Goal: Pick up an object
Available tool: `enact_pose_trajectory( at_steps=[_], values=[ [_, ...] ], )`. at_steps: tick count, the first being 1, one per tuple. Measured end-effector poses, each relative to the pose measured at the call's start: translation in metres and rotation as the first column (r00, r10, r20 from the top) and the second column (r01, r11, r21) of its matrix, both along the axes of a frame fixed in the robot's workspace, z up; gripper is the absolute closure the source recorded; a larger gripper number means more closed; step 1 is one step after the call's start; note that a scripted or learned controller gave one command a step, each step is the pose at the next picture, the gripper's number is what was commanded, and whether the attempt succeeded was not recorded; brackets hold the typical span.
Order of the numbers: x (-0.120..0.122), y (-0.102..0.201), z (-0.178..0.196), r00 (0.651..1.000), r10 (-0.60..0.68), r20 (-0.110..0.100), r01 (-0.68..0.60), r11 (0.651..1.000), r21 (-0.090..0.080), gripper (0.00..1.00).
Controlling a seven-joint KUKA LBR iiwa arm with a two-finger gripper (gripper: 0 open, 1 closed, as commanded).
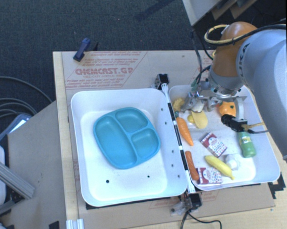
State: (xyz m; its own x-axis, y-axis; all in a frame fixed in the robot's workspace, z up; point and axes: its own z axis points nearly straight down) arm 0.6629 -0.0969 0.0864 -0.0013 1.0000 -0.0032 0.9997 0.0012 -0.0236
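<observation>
Look at the right bin: your arm reaches in from the right and its tool hangs low over the bin's far left corner, among the clutter there. You cannot tell from this slant whether the tool is open or closed, and nothing shows between its tips, so treat it as holding nothing. The nearest candidates sit right under it: a pale yellow piece just on the near side of the tool, and a small yellow item touching the bin's left wall beside it. The carrot lies just nearer the camera again, its long axis running roughly along the divider between the bins, so a grasp there would probably want the tool turned across that line. Further off lie the banana, the green bottle and a red-and-white packet. The left bin carries a blue divided plate, well apart from the tool. The pick looks not yet made.
</observation>
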Motion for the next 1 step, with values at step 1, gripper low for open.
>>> enact_pose_trajectory(
  at_steps=[1],
  values=[
    [0.0000,-0.0006,-0.0001,1.000,0.000,0.000,0.000,1.000,0.001,0.00]
  ],
)
